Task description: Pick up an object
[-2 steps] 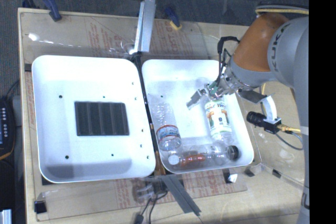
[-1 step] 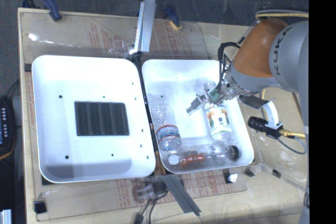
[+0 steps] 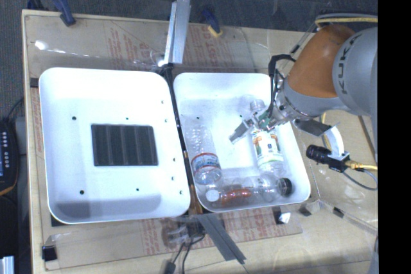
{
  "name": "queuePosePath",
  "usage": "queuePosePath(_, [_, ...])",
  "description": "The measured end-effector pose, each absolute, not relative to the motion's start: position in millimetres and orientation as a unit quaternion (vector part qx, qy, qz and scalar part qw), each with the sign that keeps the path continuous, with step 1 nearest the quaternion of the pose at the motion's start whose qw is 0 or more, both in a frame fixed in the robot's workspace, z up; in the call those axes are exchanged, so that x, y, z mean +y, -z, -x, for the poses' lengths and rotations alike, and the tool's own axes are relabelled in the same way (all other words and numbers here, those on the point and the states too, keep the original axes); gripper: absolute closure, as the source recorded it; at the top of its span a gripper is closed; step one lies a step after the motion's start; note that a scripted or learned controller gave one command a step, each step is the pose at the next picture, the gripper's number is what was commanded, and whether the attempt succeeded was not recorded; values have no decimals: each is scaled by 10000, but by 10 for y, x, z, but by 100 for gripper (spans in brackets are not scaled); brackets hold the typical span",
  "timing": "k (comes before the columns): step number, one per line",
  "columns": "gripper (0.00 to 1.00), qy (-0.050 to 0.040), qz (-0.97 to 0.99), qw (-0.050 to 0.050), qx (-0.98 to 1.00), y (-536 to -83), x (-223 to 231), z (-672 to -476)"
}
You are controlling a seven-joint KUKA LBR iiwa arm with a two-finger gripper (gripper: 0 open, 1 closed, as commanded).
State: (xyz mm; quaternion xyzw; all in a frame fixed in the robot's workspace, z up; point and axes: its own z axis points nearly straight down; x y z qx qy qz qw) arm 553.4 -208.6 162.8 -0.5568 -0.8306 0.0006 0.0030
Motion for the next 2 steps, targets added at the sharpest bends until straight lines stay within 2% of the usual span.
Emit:
queuePosePath(1, [0, -8, 5626, 39, -8267, -1360, -2097, -5663])
queuePosePath(2, [0, -6, 6565, 11, -7543, -1647, -1767, -5945])
